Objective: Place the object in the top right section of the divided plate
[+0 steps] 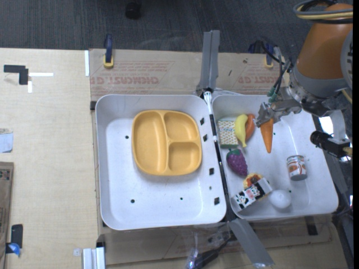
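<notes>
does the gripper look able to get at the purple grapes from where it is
Probably yes: the grapes lie uncovered in the right bin, slightly apart from the banana, and the gripper is just above them over the carrot.

Claw (263, 118) at carrot (267, 134) top

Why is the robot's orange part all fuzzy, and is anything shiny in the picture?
In the camera view, the arm's orange band sits nearest the lens, so it looks soft and blurry; the yellow plate and carrot are sharper; the white bins look bright from overhead light, with soft shadows along their walls.
</notes>
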Motion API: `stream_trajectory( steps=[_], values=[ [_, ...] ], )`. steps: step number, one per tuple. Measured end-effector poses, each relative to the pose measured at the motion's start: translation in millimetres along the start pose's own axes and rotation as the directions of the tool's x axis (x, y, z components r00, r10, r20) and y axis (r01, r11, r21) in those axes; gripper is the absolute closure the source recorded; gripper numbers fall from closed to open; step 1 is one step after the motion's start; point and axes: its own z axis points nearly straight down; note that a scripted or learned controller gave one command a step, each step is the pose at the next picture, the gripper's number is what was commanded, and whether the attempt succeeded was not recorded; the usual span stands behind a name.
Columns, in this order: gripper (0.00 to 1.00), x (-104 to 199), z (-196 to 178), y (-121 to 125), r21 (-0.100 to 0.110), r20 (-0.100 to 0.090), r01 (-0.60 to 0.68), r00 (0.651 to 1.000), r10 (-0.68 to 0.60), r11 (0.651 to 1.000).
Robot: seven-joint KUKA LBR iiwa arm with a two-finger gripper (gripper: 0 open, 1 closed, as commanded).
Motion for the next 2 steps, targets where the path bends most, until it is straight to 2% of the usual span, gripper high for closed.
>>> stream_trajectory(
  steps=[1, 2],
  values=[
    [1.00, 85, 28, -28, 0.001, -0.002, 0.189, 0.982, -0.189, 0.982],
    [1.00, 170, 46, -5, 0.000, -0.001, 0.324, 0.946, -0.324, 0.946]
  ],
)
